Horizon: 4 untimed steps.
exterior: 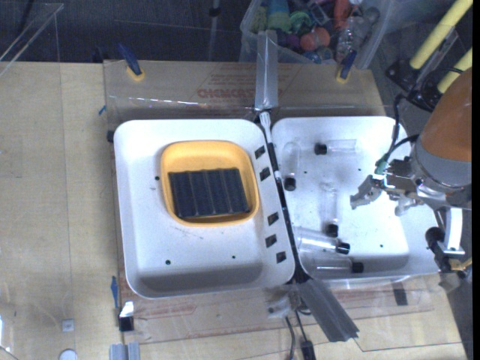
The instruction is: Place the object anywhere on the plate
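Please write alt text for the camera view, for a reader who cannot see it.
A grey robot arm's gripper hovers over the right white bin, which holds clear tubes with black caps. The left white bin holds a yellow plate with a dark ribbed block lying on it.

Plenty of room in the left bin point(142, 261): bare white floor ran all round the yellow plate point(208, 180), widest from 6 to 9 o'clock. A dark ribbed block point(208, 191) covered most of the plate. Right bin point(375, 253) was tighter, with clear vials point(324, 238) scattered about and the tool point(382, 195) crowding in at 3 o'clock.
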Tool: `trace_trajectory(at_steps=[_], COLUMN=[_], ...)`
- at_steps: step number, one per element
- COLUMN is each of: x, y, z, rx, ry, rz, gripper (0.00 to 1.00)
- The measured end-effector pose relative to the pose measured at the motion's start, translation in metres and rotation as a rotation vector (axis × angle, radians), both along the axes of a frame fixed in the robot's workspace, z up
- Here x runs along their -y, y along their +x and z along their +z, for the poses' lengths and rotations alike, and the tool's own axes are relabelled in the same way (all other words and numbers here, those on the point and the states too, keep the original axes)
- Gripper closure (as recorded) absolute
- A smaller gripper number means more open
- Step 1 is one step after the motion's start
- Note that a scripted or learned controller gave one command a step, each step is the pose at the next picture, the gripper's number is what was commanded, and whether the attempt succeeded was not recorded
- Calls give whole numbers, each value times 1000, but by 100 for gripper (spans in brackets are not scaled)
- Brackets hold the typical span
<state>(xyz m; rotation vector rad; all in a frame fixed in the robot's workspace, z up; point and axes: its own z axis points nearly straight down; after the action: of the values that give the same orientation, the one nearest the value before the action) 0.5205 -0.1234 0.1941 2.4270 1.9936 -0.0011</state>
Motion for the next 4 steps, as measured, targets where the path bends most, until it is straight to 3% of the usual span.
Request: trace_trajectory(at_steps=[1, 2, 3, 4], x=[62, 92, 93, 98], y=[19, 19, 25, 71], z=[-5, 42, 41, 71], rx=[1, 2, 1, 5], ry=[-1, -1, 1, -5], rz=[70, 186, 501, 816], gripper=[0, 0, 0, 0])
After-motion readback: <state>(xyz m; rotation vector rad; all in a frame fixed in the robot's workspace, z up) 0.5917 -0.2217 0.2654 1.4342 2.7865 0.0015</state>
